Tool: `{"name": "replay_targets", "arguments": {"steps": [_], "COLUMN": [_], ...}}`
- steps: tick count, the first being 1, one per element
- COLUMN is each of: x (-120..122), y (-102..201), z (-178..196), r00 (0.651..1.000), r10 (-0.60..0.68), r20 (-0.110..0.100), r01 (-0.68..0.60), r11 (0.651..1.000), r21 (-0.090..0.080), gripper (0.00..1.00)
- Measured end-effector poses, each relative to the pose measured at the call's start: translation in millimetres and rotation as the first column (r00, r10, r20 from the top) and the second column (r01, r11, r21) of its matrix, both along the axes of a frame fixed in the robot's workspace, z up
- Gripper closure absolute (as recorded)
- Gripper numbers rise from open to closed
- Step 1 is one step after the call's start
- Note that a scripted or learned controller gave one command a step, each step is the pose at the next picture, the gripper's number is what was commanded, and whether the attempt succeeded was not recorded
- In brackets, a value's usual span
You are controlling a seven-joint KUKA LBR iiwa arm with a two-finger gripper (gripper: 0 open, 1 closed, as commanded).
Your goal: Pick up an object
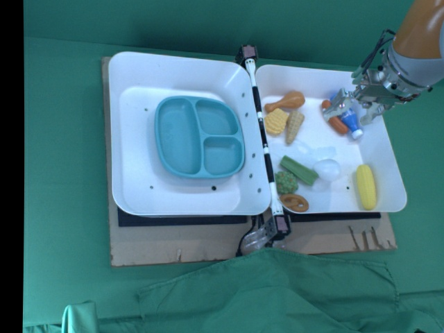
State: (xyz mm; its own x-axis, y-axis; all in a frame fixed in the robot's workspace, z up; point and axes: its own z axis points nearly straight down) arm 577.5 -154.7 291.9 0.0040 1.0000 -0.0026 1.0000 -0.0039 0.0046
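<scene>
Gripper (347, 111) is down at the 2 o'clock corner of the right bin (388, 159), and honestly I cannot tell whether it's clamped or loose, the metal bits blur together with the toys under it. Right beneath it sits a small blue-and-white bottle-shaped toy (352, 123) touching an orange carrot-looking piece (334, 122), but nothing is clearly pinched. Arm comes in slanted from 2 o'clock, orange band (424, 16) up top, grey wrist (411, 66) below it. Stuff in that bin all looks like smooth plastic play food: one tan drumstick (286, 103) at 11 o'clock, one ridged yellow waffle-ish chunk (276, 122) just beside one pale bumpy corn cob (295, 125), one green stick (299, 170) near the middle, one knobbly green broccoli (286, 182), one brown pretzel (295, 202) at 7 o'clock, one glossy yellow corn (365, 186) at 4 o'clock, and one whitish clear spoon-like thing (323, 166), hard to make out. Left bin (135, 82) has one teal plate (200, 137) with three compartments, rounded corners, matte. Two shallow white bins total, side by side on cardboard (173, 245) over green cloth (62, 172).
</scene>
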Motion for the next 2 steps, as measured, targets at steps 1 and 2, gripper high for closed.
{"name": "replay_targets", "arguments": {"steps": [1,2], "x": [0.0,0.0], "y": [0.0,0.0], "z": [0.0,0.0], "r00": [1.0,1.0], "r10": [0.0,0.0], "r20": [0.0,0.0], "r01": [0.0,0.0], "r11": [1.0,1.0], "r21": [0.0,0.0], "gripper": [0.0,0.0]}}
